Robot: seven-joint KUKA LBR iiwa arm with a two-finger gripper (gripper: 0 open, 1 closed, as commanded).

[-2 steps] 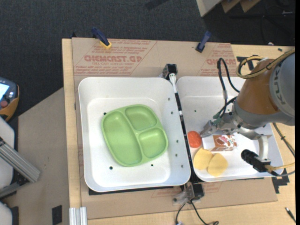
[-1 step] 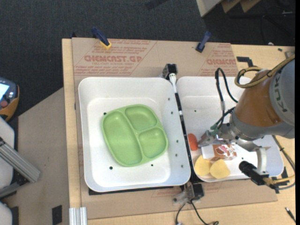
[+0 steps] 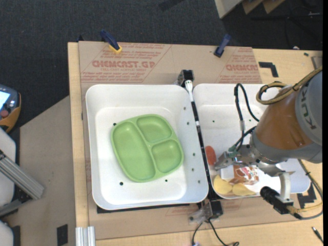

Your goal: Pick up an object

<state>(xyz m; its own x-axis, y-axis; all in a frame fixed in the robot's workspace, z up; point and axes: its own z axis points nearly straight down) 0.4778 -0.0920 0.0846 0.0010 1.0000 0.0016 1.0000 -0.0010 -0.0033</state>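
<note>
My gripper is low in the right bin, near its front left corner, with the grey and orange arm filling the bin's right side. Right by the gripper lie a slim red-orange object, a pale yellow object and a red and white packet. The gripper sits just above these, and the arm hides part of the pile. Nothing can be seen lifted between the fingers.
The left bin holds a green divided plate in its middle. A black divider runs between the bins. Cables loop over the back of the right bin. Clamps sit on the cardboard at the rear.
</note>
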